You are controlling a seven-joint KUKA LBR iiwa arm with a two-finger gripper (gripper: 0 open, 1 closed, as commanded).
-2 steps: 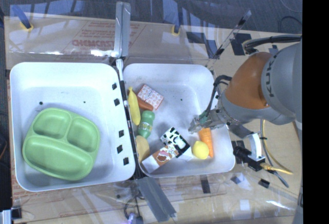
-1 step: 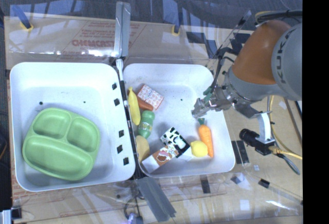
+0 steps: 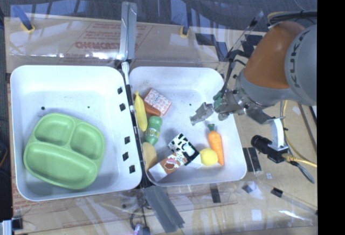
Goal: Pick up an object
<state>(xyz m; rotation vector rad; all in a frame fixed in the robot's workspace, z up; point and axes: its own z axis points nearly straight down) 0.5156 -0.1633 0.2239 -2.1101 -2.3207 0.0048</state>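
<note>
A: What's nearest, low in the right bin (image 3: 232, 169)?
B: A small carton (image 3: 171, 164). The carrot (image 3: 215, 145) lies at five o'clock from the gripper (image 3: 202, 113), close below.
A: Fingers?
B: Slightly parted, gripping nothing.

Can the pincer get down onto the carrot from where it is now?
Probably yes. The pincer hangs in the right bin, just up and left of the carrot. The carrot's top lies uncovered; only the lemon sits against its lower end, and the bin wall is close on its right.
</note>
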